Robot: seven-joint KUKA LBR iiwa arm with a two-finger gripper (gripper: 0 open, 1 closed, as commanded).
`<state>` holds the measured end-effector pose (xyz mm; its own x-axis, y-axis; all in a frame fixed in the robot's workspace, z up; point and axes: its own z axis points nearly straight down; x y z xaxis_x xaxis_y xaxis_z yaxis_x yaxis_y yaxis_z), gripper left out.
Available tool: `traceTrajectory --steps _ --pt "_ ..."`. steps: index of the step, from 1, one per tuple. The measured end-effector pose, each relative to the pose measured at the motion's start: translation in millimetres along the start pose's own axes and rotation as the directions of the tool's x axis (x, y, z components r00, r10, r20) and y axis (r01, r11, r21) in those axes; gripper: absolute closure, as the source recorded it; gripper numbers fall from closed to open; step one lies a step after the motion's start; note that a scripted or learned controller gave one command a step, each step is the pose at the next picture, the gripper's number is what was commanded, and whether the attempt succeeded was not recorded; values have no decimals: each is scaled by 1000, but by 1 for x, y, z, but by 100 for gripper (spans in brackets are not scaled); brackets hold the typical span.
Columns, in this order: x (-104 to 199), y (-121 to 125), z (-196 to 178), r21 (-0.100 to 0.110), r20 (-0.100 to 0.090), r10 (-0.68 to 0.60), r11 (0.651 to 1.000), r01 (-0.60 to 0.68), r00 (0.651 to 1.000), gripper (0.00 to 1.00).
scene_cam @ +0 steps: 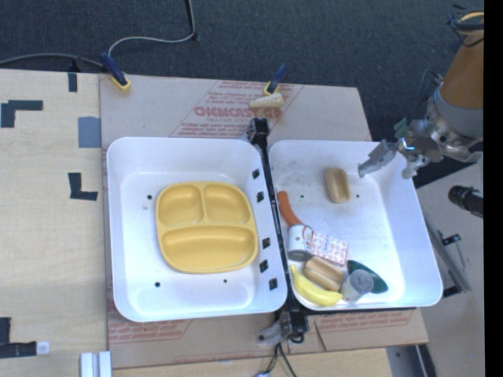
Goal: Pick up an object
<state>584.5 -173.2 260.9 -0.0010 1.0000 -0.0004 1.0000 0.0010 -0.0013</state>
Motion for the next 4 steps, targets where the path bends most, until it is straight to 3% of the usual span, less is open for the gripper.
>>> traceTrajectory --steps 1,2,3,4 --pt "3 29 140 4 -2 0 1000 0 1000 0" --pt "45 85 175 -5 0 -2 1000 2 1000 0" --pt "44 85 165 -5 3 -4 1000 4 1000 100" --pt "44 85 165 -4 4 -4 1000 4 1000 0"
